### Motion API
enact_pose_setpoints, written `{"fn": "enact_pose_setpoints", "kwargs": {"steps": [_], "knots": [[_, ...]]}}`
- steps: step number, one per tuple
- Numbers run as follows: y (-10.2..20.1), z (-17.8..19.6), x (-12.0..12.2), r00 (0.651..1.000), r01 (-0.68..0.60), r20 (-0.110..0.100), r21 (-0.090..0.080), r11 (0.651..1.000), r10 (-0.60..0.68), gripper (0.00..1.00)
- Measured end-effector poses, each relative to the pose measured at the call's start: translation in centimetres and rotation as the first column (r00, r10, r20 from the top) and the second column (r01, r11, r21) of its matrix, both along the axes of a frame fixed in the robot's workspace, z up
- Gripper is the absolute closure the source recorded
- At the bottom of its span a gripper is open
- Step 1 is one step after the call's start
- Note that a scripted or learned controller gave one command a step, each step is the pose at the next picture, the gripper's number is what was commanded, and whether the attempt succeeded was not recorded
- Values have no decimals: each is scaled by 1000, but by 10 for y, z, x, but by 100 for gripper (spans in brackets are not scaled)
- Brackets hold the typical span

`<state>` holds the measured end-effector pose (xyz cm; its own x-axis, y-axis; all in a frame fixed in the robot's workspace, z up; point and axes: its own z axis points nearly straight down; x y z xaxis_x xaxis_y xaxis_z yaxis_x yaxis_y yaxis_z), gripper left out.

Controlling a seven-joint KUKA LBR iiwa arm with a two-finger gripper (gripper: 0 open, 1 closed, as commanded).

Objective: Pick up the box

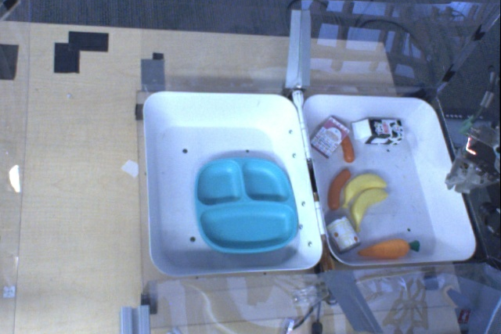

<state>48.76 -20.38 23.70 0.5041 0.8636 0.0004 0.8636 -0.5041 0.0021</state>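
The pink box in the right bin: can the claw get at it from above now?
Probably yes: the pink box lies uncovered near the bin's back-left corner, with the small sausage close beside it.

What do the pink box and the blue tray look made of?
The pink box looks like printed cardboard: flat faces, sharp edges, a matte label. The blue tray looks like moulded plastic: a single colour, rounded compartments, a soft sheen. Neither can be confirmed from this view.

The gripper (473, 168) is cut off at the right edge, its fingers too blurred to read.
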Motion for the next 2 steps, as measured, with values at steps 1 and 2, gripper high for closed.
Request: {"fn": "enact_pose_setpoints", "kwargs": {"steps": [1, 2], "knots": [[1, 11, 2, 1000, -5, 3, -1, 1000, 5, 100], [16, -44, 31, 974, -227, 1, -1, 974, 227, 100]]}}
